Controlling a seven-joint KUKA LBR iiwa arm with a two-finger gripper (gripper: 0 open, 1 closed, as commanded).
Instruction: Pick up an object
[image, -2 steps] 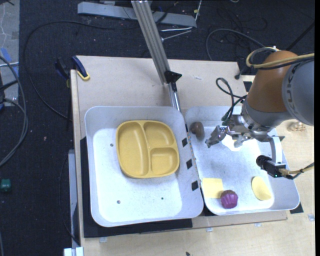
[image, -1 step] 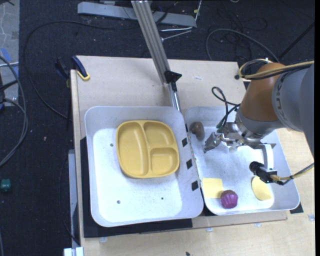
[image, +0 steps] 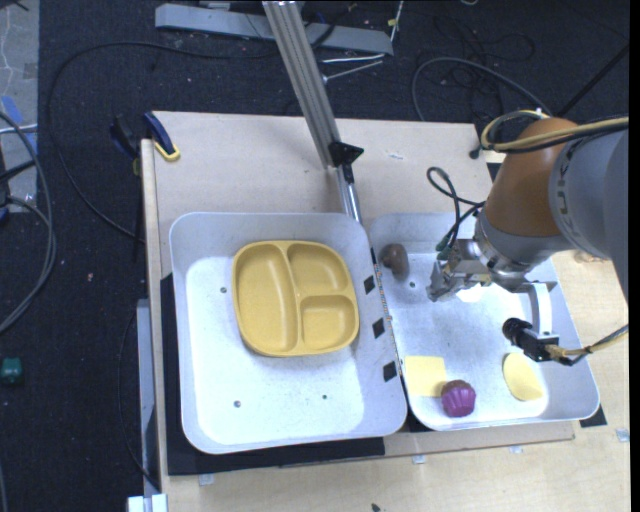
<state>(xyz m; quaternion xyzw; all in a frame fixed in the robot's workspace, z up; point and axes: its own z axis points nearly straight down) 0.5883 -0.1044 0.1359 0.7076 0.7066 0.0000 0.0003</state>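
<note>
Camera view looks down on your worktop (image: 250, 165) with two white bins. Your pincer (image: 447, 283) hangs low over the right bin (image: 480, 400), grasping nothing; you cannot tell its opening. Near it lies a brown object (image: 394, 259). A yellow block (image: 424, 376), purple object (image: 458, 398) and pale yellow piece (image: 522, 377) sit along the front. A yellow divided plate (image: 296, 297) fills the left bin (image: 200, 400).

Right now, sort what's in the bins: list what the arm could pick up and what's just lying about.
For the job: small brown rounded lump, pale yellow square block, purple knobbly ball, pale yellow oval piece, gripper.
Lying about: yellow divided plastic plate, blue-and-yellow clamp.
</note>
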